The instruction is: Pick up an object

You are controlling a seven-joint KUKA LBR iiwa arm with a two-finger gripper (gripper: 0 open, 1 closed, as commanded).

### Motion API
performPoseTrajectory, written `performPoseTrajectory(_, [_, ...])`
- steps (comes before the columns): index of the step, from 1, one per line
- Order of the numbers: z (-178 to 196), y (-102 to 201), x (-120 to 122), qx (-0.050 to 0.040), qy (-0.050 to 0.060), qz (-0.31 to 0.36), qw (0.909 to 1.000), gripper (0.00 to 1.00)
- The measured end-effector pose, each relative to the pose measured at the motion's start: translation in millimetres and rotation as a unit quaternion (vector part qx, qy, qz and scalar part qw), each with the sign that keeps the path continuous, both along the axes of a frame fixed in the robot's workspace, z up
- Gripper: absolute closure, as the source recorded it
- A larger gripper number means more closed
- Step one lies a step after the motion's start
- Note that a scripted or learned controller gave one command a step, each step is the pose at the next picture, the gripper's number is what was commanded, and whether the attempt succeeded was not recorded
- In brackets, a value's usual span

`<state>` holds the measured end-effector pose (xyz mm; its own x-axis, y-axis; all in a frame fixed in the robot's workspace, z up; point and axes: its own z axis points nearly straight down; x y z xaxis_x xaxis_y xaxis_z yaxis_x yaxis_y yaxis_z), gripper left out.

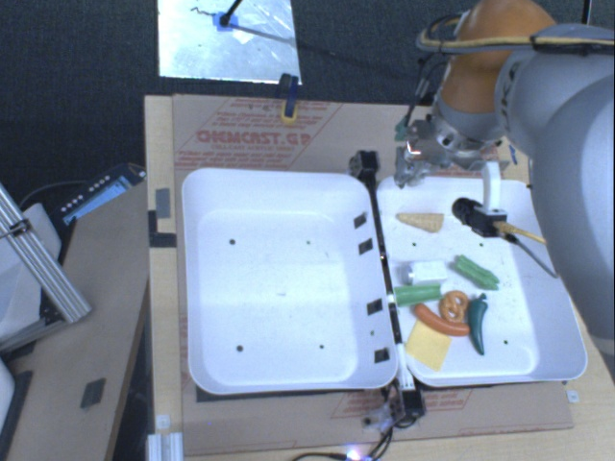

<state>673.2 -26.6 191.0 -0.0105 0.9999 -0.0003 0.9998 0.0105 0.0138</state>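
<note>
1. Two-finger metal gripper (411, 168): over far-left corner of right shallow white plastic bin (553, 353); nothing seen between fingers, open/closed can't tell.
2. Nearest target: tan wedge-shaped piece (422, 221), just below gripper. Approach vertically, centre over it.
3. Others: orange sausage shape (440, 322), yellow flat square (429, 348), green pods (476, 271), smooth, prob. plastic.

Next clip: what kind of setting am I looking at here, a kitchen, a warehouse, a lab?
Most likely a robotics lab bench set up for grasping trials. Two shallow white bins sit side by side on a cardboard sheet, the right one holding toy food such as a pretzel, with a grey robot arm reaching in.
</note>
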Motion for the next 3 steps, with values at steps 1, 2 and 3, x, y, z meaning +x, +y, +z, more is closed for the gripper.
performPoseTrajectory(1, [220, 34, -3, 0.0005, -0.003, -0.001, 1.0000, 1.00])
performPoseTrajectory(2, [353, 68, -39, 0.0013, -0.001, -0.001, 1.0000, 1.00])
performPoseTrajectory(3, [345, 83, -4, -0.0002, 0.004, -0.002, 1.0000, 1.00])
